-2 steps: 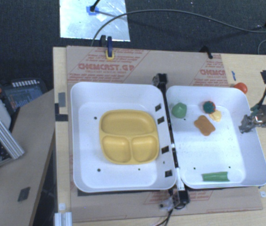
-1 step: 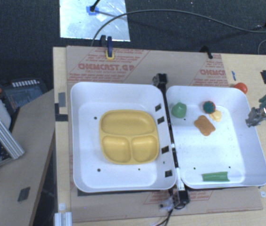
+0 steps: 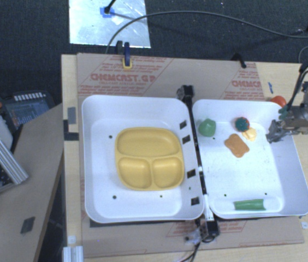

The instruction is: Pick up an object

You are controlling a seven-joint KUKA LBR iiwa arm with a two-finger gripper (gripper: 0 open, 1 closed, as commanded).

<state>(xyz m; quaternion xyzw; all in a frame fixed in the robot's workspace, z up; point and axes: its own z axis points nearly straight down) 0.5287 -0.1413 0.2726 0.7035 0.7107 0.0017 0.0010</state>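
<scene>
**Op:** Bench under the fixed camera: cardboard sheet, two white bins side by side. Left bin point(image 3: 96, 146) carries a yellow divided tray point(image 3: 146, 158). Right bin point(image 3: 290, 168) carries the candidates: green round piece point(image 3: 207, 127) near its upper left corner, teal-and-red ball point(image 3: 242, 124) further right, small yellow piece point(image 3: 249, 134) just beside the ball, orange flat piece point(image 3: 236, 145) below those, green bar point(image 3: 249, 204) alone near the front wall.

**Obs:** Arm position?

**Op:** I log the gripper point(image 3: 277, 130) over the right bin's right wall, near the upper corner. Whether the claw is released or clenched I cannot tell; the fingertips blur into the housing. I see nothing between them. An orange-red blob point(image 3: 278, 100) sits by the bin's far right corner; identity unclear.

**Obs:** Target choice?

**Op:** My judgement: the ball cluster is nearest, but ball and yellow piece sit too close together, so a descent there could nudge one while closing on the other. The orange flat piece is apart from its neighbours on most sides yet low, likely hard to pinch. The green round piece stands clear and looks bulky enough for two fingers.

**Obs:** Approach?

**Op:** Centre above it, descend straight, keep off the divider wall, close, lift slowly and confirm it sits between the fingers before I log a success
</scene>
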